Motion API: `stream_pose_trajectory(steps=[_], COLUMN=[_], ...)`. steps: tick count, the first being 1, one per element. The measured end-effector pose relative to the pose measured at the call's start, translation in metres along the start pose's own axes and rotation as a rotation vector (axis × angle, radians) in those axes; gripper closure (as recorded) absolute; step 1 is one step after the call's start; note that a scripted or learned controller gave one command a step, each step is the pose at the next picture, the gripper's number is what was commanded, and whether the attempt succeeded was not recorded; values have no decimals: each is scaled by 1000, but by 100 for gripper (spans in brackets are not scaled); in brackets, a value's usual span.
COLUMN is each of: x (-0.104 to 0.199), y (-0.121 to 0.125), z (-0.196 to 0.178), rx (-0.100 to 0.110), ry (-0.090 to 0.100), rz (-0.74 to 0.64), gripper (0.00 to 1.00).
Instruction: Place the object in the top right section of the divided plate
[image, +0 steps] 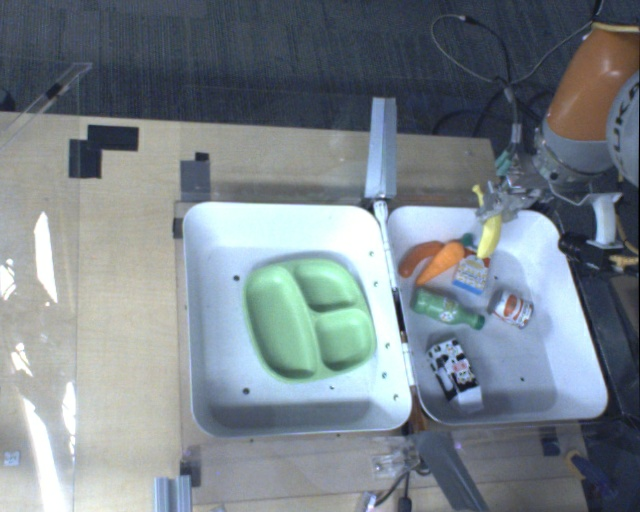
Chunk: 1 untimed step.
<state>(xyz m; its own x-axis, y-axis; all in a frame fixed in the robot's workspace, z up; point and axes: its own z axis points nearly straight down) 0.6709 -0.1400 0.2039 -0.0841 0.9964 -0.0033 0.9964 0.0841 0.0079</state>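
Bench (100, 300) carries two white bins side by side. Left bin (215, 380) holds a green divided plate (285, 325), one long section and two smaller ones, near its middle. Right bin (560, 380) holds the clutter: an orange carrot (437, 262), a green bottle (445, 307), a small can (511, 309), a black-and-white toy (456, 370). At that bin's far edge the gripper (492, 212) grasps a slim yellow banana-like object (488, 238), hanging upright between its fingers.
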Motion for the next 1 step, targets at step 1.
stream_pose_trajectory(steps=[1], x=[67], y=[-39], z=[18], rx=[4], ry=[3], rz=[95], gripper=[100])
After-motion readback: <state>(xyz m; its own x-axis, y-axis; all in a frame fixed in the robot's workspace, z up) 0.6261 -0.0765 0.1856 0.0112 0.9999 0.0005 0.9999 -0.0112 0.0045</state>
